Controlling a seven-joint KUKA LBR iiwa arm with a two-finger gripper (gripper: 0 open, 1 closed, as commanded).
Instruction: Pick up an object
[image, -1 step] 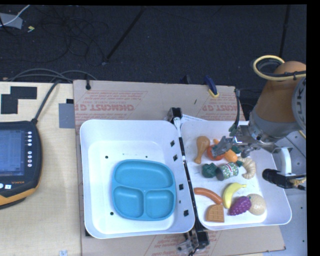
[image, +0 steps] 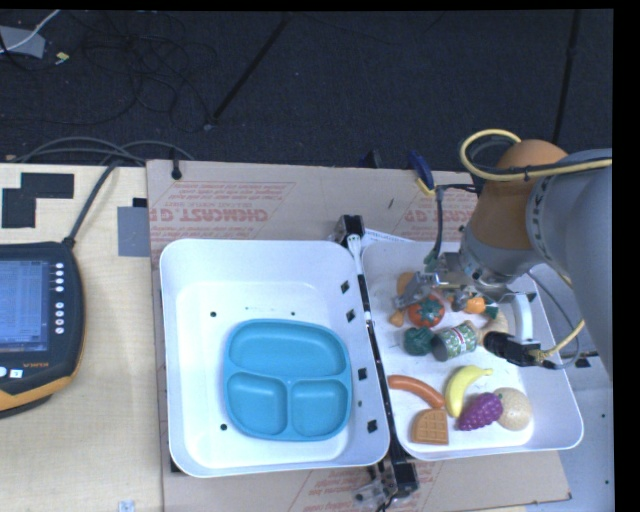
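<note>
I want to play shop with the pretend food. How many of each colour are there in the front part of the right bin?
Yellow: 1, banana
Purple: 1, grapes
Orange: 2, sausage and waffle
Cream: 1, round piece
Total: 5

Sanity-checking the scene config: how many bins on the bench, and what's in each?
2. Left bin holds a blue divided plate. Right bin holds toy food, including a banana; some may be hidden under the arm.
</note>
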